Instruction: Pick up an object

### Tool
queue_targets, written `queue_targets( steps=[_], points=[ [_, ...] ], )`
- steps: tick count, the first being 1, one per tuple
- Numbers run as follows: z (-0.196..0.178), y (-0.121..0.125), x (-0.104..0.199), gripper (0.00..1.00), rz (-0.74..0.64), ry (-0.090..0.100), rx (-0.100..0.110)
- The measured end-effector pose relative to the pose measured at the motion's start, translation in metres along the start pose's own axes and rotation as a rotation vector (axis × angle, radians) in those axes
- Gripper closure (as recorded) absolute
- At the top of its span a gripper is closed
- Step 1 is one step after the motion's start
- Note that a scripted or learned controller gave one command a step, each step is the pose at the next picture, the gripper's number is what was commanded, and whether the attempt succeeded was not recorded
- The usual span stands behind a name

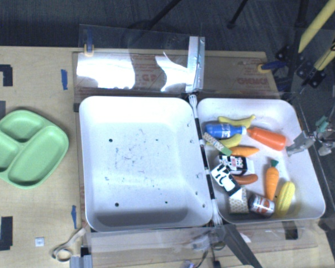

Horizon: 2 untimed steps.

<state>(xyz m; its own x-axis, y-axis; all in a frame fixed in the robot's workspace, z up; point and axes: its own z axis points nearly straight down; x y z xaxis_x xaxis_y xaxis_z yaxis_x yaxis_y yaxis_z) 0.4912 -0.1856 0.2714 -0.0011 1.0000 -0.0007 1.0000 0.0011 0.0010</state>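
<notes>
The right bin (301, 166) holds several toys. A yellow banana (236, 119) lies at the back, with a blue bottle (223, 130) and an orange-red bottle (266, 138) just in front of it. Nearer are a small carrot (245, 151), a black-and-white box (233, 163), a brown sausage (245, 178), a larger carrot (272, 180), a yellow corn-like piece (285, 197) and a red-labelled can (261, 205). My gripper (310, 141) shows partly at the bin's right rim, just right of the orange-red bottle and apart from it. Nothing is seen in its grasp.
The left bin (139, 161) sits beside the right one, sharing a middle wall. A green divided plate (28, 148) lies on the bench at far left. A clear plastic panel (134, 66) stands behind the left bin. Stand legs and cables are at the back right.
</notes>
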Motion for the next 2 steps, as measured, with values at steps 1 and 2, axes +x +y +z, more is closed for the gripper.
queue_targets(
  steps=[1,2],
  points=[
    [0.170,0.018,0.011,0.00,-0.131,-0.002,-0.014],
    [0.178,0.002,0.027,0.00,0.224,-0.003,-0.021]
  ],
)
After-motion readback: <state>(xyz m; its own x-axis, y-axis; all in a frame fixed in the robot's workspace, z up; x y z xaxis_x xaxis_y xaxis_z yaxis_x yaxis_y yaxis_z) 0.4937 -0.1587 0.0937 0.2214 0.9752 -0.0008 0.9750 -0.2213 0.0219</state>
